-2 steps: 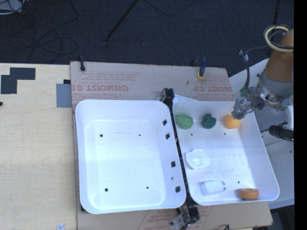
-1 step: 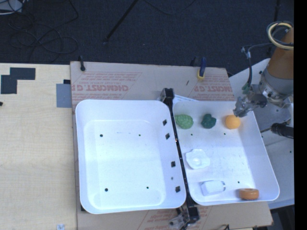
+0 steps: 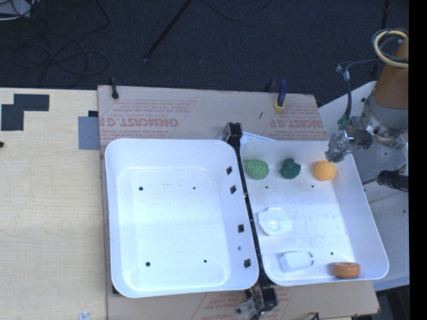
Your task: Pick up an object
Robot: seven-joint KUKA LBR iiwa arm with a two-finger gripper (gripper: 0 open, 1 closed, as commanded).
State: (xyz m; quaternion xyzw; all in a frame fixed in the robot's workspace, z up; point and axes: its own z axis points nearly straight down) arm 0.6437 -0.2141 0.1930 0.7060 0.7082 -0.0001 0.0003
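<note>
While gripper (state unclear) hovers beside orange ball, right bin — green lump, white pieces.

Two shallow white bins, the left bin and the right bin, sit on brown cardboard over a pale wooden bench; black cables trail behind.

table: pale wood | on it: printed cardboard sheet | on sheet: left bin and right bin, side by side, touching
</note>
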